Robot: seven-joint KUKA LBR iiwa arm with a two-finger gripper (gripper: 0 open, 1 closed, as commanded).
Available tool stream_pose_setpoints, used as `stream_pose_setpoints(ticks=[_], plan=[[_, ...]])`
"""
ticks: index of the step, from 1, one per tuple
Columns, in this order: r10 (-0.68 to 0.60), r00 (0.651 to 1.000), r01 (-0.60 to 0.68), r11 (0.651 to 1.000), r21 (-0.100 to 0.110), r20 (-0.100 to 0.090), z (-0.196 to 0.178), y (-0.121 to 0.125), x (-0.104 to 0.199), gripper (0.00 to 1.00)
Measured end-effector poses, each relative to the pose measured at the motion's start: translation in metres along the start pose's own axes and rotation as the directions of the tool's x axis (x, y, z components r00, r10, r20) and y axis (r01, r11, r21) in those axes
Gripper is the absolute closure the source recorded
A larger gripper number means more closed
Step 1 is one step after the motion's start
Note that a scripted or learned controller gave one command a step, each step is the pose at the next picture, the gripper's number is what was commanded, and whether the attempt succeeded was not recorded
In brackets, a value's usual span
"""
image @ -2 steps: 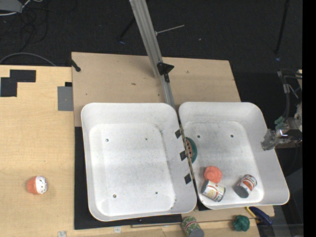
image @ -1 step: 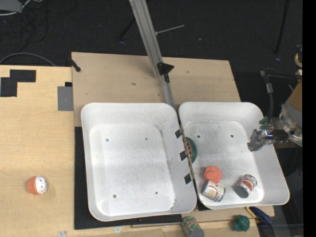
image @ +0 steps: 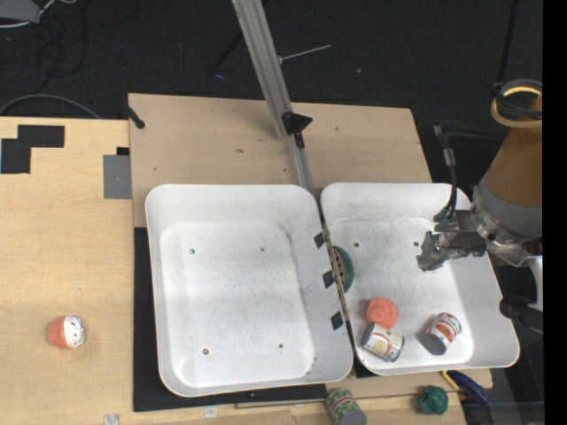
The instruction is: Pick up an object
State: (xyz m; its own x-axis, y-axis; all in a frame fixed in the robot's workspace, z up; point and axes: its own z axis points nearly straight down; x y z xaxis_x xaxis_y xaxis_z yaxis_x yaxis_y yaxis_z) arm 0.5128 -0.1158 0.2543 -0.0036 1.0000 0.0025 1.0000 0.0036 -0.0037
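Observation:
The right bin (image: 390,211) holds a small red object (image: 382,312), a white can lying on its side (image: 383,343) and a grey can with a red label (image: 440,332), all near its front. A dark green object (image: 343,270) rests against the divider at the bin's left wall. My gripper (image: 434,253) hangs over the right part of this bin, behind the cans and apart from them. Nothing shows between its fingers.
The left bin (image: 239,286) sits beside the right one. A metal rail (image: 270,69) slants in from the back. On the bench lie an orange-and-white ball (image: 66,332) at the left, a can (image: 342,405) and a green object (image: 432,400) at the front.

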Motion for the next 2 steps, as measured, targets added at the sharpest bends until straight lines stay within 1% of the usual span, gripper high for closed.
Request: stream_pose_setpoints(ticks=[1, 2], plan=[[-0.002, 1.000, 0.002, 1.000, 0.000, 0.000, 0.004, 0.013, 0.058, 1.00], [-0.001, 1.000, 0.001, 1.000, 0.003, 0.000, 0.016, 0.017, 0.119, 1.00]])
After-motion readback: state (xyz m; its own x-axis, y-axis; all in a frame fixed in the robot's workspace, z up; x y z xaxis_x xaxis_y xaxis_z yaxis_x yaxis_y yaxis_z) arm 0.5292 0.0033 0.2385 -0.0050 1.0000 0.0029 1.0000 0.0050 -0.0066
